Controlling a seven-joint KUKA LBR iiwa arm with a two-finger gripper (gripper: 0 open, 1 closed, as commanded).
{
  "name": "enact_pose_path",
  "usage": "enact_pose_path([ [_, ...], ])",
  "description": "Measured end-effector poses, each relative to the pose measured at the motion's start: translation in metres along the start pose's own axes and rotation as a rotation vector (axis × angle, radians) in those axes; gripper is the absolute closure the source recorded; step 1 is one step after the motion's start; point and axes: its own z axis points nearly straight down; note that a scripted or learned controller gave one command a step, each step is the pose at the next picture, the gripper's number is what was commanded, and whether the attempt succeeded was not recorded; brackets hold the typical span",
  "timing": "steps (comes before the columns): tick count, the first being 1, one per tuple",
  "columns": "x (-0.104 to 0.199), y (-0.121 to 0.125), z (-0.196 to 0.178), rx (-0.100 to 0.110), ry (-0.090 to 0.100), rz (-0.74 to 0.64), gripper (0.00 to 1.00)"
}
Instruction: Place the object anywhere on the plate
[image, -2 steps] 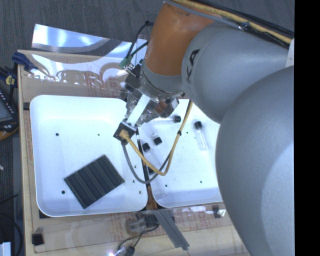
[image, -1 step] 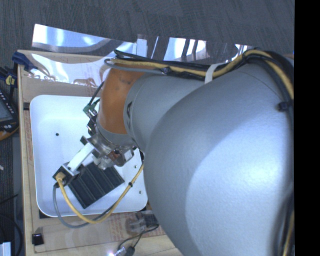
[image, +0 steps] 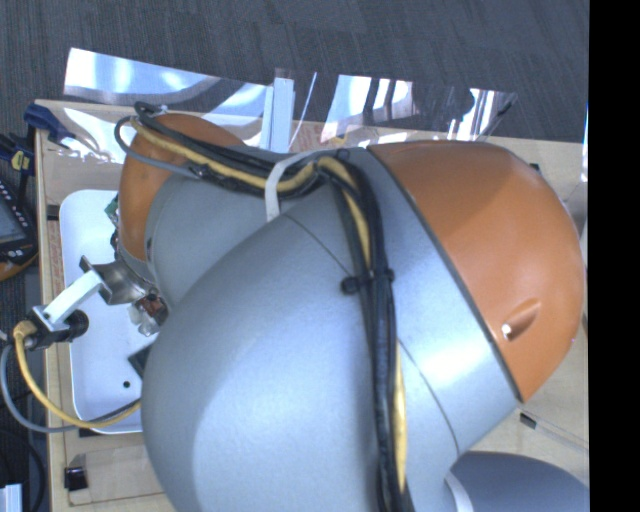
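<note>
My arm's grey and orange body (image: 360, 320) looms close under the camera and hides most of both bins and whatever lies in them. Its wrist end hangs over the left white bin (image: 88, 240), with a metal bracket and a white cylinder (image: 70, 300) sticking out to the left. The gripper (image: 148, 312) sits low beneath that bracket, mostly covered by the arm. A small green sliver (image: 112, 208) peeks out at the arm's edge inside the bin; I cannot tell what it is.
A yellow and black cable (image: 40, 395) loops from the wrist over the left bin's front-left corner. Black cable bundles (image: 365, 270) run along the arm. Shiny metal rails (image: 200, 85) line the bench's far edge. Dark tools (image: 15, 230) lie left of the bench.
</note>
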Motion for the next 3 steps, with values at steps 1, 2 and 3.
enact_pose_path([
  [1, -0.029, 0.009, -0.029, 0.004, -0.003, -0.409, 1.00],
  [2, -0.011, 0.059, -0.040, 0.002, -0.001, -0.542, 1.00],
  [3, 0.068, 0.038, 0.006, 0.002, -0.002, -0.746, 1.00],
])
